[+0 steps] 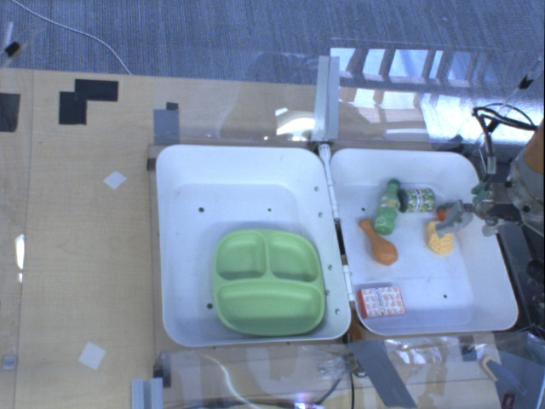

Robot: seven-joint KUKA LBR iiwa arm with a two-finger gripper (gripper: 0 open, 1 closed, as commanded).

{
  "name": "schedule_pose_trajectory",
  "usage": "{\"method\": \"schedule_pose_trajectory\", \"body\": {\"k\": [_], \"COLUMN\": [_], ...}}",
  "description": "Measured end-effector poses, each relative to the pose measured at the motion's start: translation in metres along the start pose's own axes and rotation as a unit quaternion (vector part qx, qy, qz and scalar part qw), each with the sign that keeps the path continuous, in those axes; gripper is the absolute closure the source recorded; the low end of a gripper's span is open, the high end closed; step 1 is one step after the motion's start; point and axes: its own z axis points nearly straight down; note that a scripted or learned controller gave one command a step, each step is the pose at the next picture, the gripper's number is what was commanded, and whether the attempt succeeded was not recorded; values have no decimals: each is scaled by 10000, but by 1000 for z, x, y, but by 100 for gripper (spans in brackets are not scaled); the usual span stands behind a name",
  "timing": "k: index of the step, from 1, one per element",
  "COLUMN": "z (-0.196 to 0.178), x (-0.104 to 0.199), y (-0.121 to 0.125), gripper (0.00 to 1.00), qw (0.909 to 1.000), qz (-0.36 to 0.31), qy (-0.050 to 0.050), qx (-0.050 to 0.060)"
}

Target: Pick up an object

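Over the right bin point(485, 309), near its right wall, my pincer point(454, 217) hangs just above a yellow corn piece point(440, 242), and from this slanted overhead view I cannot tell how it is set or whether it pinches anything. Left of it lie a green bottle point(388, 207) touching a small can point(418, 199), an orange drumstick point(379, 242) below them, and a red-patterned packet point(381, 301) near the front wall. Beside it, the left bin point(183, 186) holds a green divided plate point(268, 281).
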Motion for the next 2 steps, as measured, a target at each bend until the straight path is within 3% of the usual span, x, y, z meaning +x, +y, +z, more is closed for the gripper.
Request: {"method": "schedule_pose_trajectory", "body": {"k": [1,2], "z": [113,134], "x": [33,91], "y": [45,51], "gripper": [0,0], "qw": [9742,9549], "qz": [2257,2968], "qy": [5,8], "qx": [15,-31]}}
